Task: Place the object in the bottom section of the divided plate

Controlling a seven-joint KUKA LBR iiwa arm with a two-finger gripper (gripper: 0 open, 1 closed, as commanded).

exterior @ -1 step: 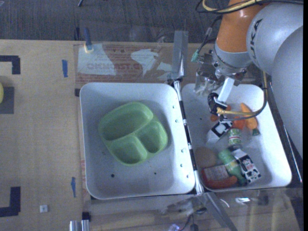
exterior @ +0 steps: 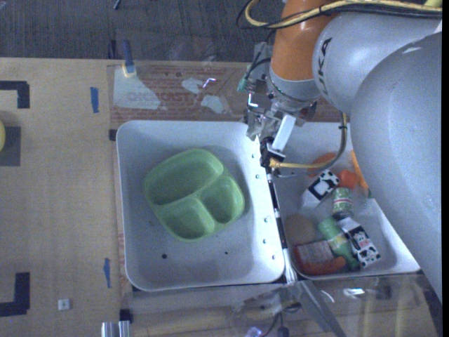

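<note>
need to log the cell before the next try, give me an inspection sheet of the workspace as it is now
surface: wooden bench with blue tape marks, bearing a left white bin and a right white bin side by side
job's things: green three-section plastic plate lies askew in the left bin; object to place not singled out
clutter: right bin holds a black-and-white patterned block, a second one, a green bottle, a red packet, an orange piece, a tan round lump
grippers: arm's gripper hangs over the divide between the bins, toward the view's top
cables: yellow cable runs over the orange wrist band
surroundings: dark carpet beyond the bench
</note>
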